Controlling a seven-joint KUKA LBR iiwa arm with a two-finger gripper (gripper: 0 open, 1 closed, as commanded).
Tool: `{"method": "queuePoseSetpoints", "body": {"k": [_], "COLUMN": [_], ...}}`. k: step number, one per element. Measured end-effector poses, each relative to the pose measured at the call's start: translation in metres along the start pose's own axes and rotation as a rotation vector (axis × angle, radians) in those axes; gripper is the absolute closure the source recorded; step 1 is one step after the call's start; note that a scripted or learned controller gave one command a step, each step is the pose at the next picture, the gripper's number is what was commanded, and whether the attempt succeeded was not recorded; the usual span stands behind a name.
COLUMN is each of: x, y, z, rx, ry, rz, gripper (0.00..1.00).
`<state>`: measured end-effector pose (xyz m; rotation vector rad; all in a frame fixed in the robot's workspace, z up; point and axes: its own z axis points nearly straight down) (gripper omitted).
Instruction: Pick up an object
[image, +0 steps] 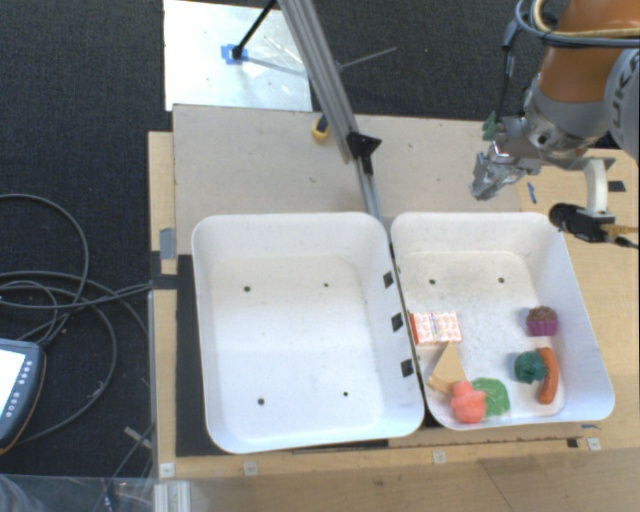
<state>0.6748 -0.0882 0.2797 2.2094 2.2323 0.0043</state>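
No legible text, labels, brands or numbers on any surface; all markings too small to read.

arm (585, 75): enters upper right, orange band showing | gripper (492, 183): pointing down, nothing held

My arm (585, 70) comes into the picture as a rounded grey body with a broad orange band wrapped above the wrist, glossy enough to catch the light. Thin dark cables loop along its upper edge and down the left side. Below the band sits a silvery grey wrist collar with a small green fitting on its left flank. The claw (492, 180) is pale metal, compact and angular; there seems to be a small blue mark beside it, though the view is too coarse for certainty.
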Motion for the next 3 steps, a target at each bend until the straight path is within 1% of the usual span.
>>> {"method": "queuePoseSetpoints", "body": {"k": [1, 3], "x": [0.059, 0.161], "y": [-0.011, -0.040], "z": [0.005, 0.018], "rx": [0.002, 0.003], "ry": [0.001, 0.001], "rz": [-0.001, 0.000], "gripper": [1.00, 1.00]}}
